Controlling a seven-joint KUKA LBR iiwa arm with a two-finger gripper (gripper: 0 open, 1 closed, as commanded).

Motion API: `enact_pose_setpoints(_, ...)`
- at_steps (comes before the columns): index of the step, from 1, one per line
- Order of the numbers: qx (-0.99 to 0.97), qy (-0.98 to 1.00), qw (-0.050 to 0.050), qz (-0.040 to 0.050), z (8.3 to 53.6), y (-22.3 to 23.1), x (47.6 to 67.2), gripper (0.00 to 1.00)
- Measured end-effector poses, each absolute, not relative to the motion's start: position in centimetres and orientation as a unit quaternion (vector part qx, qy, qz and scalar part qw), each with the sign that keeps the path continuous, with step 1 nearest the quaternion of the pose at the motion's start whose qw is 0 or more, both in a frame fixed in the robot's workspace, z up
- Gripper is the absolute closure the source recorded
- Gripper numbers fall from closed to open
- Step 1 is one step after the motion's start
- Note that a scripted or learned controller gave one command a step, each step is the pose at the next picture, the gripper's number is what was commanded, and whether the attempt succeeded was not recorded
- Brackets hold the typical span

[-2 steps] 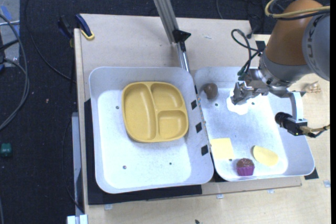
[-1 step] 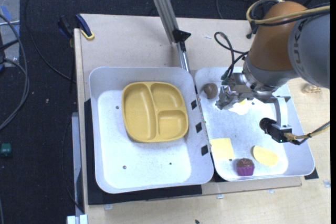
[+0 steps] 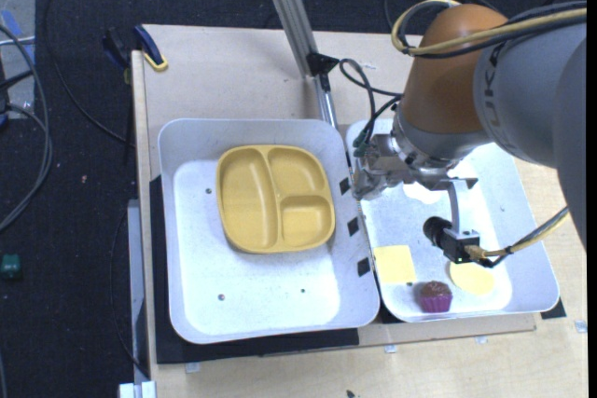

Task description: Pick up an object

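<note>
On the bench point(image 3: 233, 70) two shallow white bins sit side by side. The left bin point(image 3: 187, 294) holds a yellow divided plate point(image 3: 275, 199) with three compartments, lying flat in the upper half of the bin. The right bin point(image 3: 532, 284) holds three small things near its lower edge: a pale yellow square piece point(image 3: 395, 264), a small purple object point(image 3: 434, 296) just below and to the right of it, and a pale yellow round piece point(image 3: 473, 279) beside the purple one on its right. The grey arm with its orange band point(image 3: 448, 70) reaches in from the right and hangs over the upper part of the right bin. The claw point(image 3: 373, 171) sits near the inner wall between the two bins, well apart from the three small things; whether it is open or closed cannot be told at this angle. A black cable fitting point(image 3: 448, 238) hangs below the wrist.
</note>
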State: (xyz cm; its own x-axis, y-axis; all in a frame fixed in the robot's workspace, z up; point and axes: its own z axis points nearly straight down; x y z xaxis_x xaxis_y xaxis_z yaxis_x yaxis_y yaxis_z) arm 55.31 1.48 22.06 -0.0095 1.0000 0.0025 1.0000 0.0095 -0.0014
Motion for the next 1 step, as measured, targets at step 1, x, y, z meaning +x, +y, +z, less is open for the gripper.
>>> enact_pose_setpoints(1, -0.704, -0.710, 0.001, 0.0000, 22.57, 6.86, 53.76, 1.00)
